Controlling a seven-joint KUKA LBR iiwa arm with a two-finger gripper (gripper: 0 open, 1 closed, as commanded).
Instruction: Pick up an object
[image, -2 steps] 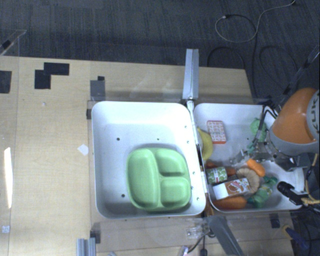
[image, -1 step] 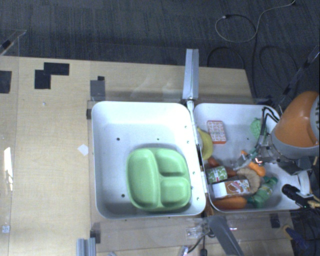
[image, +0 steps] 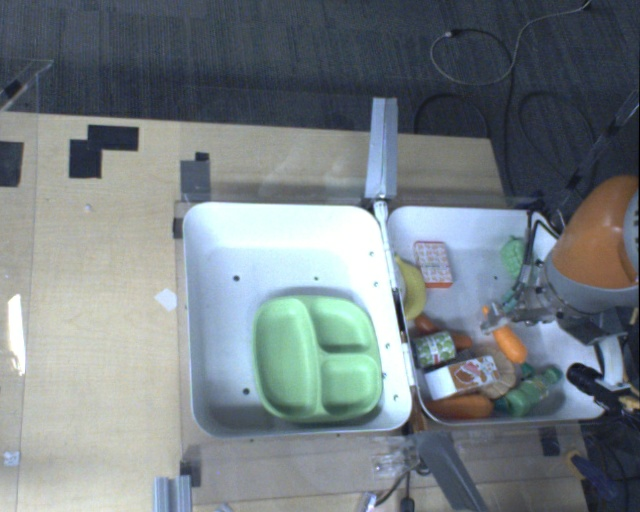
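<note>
— Hovering where?
— Gripper (image: 503, 313) hangs low in the right bin (image: 470, 232); I can't tell its grip.
— Nearest object?
— Carrot (image: 510, 345), just beside it, toward the near wall. Green tray (image: 318, 357) fills the left bin (image: 230, 250).

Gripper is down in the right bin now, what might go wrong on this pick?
The gripper sits beside an orange carrot-like piece in a tightly packed pile, so it may nudge neighbours or close on two items. The arm hangs over the right bin at its far rim, risking wall contact.
</note>
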